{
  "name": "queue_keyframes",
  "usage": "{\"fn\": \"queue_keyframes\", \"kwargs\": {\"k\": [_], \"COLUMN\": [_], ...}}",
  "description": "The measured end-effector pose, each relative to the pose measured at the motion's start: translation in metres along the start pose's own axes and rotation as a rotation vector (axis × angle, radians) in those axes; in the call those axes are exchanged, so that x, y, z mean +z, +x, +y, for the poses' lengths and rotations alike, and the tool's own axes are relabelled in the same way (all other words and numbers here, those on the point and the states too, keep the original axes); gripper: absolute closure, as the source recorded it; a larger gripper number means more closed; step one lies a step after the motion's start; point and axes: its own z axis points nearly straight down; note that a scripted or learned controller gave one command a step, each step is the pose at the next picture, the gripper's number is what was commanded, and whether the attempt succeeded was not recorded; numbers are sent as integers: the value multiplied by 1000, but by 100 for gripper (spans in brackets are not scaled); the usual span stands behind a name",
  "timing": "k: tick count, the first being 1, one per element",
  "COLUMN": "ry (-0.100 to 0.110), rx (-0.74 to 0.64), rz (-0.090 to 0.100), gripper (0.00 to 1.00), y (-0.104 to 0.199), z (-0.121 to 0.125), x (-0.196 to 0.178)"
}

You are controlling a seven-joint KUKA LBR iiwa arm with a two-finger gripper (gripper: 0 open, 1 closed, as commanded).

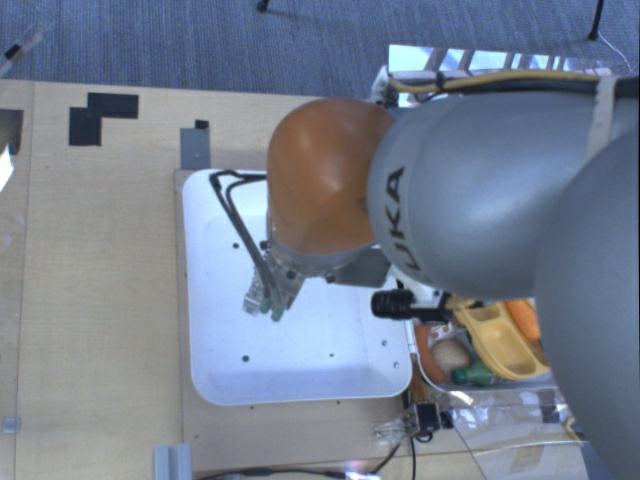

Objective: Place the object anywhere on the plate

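Overhead, slanted down on a wooden bench (100, 298). Grey arm (500, 188) with orange band (325, 178) reaching from the right over the left white bin (300, 368). Gripper (268, 303) low above the bin floor, holding nothing visible; jaw state impossible to tell. Right bin largely hidden beneath the arm, with a plate (428, 363) carrying a yellow dish (500, 343), a green object (470, 375) and an orange object (523, 318).

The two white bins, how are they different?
The left bin lies in plain sight, with the end effector over its bare white floor; the right bin is mostly hidden under the grey arm. The right bin holds a yellow dish, something orange and a green thing; the left bin's visible floor holds no such things. Both sit on the same wooden bench.
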Motion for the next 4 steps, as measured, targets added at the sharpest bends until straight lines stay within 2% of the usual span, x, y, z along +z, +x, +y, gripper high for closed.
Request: {"fn": "queue_keyframes", "kwargs": {"k": [1, 2, 3, 4], "ry": [7, 3, -4, -12], "rx": [3, -42, 64, 31], "rz": [2, -1, -5, -12], "gripper": [100, 100, 100, 100], "y": [-52, -91, -146, -150], "z": [25, 48, 47, 87], "x": [73, 103, 144, 23]}}
